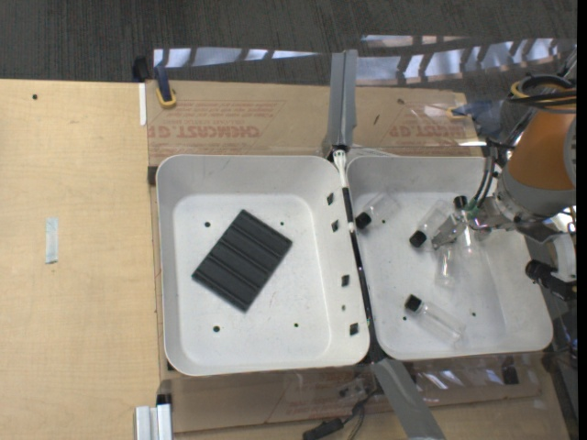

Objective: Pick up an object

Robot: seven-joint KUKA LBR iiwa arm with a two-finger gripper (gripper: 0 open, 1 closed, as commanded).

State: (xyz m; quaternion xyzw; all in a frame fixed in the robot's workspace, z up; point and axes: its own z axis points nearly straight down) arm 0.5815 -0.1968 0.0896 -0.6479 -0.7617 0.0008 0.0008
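A black ribbed rectangular pad (242, 259) lies flat and turned at an angle in the left bin (183, 337). Three clear vials with black caps lie in the right bin (514, 337): one (374, 213) near the divider, one (424, 232) in the middle, and one (429, 314) toward the front. My gripper (452, 234) hangs low over the middle of the right bin, just right of the middle vial and close to it. The view does not settle whether it touches any vial.
The grey arm with its orange band (543, 149) reaches in from the right over the right bin's far corner. A grey divider bar (341, 99) runs between the bins at the back. Cardboard (238, 122) lies behind them, and a wooden bench top (73, 246) stretches left.
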